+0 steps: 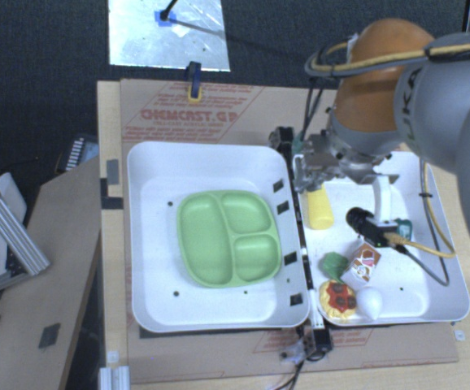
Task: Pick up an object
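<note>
Starting at the camera's end of the right bin (pixel 454 299), a white egg (pixel 370 302) and a round yellow-and-red toy (pixel 338 297) lie touching each other, well in front of the gripper (pixel 310 177). Just behind them sit a small carton (pixel 364 264) and a green lump (pixel 333 263), close together and closer to the gripper, though still apart from it. Next comes a yellow block (pixel 319 208), lying lengthwise right below the gripper and just beside the wall (pixel 297 218) that the two bins share. By its position it looks like the thing being gone for, and it rests on the bin floor, not lifted.

The gripper hangs over the far end of that block, hard by the wall. I cannot tell whether it is open or closed; its tip is lost among the metal parts.

To the gripper's side, across the wall, the left bin (pixel 150 218) holds a green divided plate (pixel 223 238). Beyond both bins a cardboard sheet (pixel 194 112) shows.

The main risk is the wall. Coming down this near it, the gripper may catch the rim, or nudge the block against the side rather than straddle it. A grip taken on the block's end instead of its middle could let it tip out on the lift.
</note>
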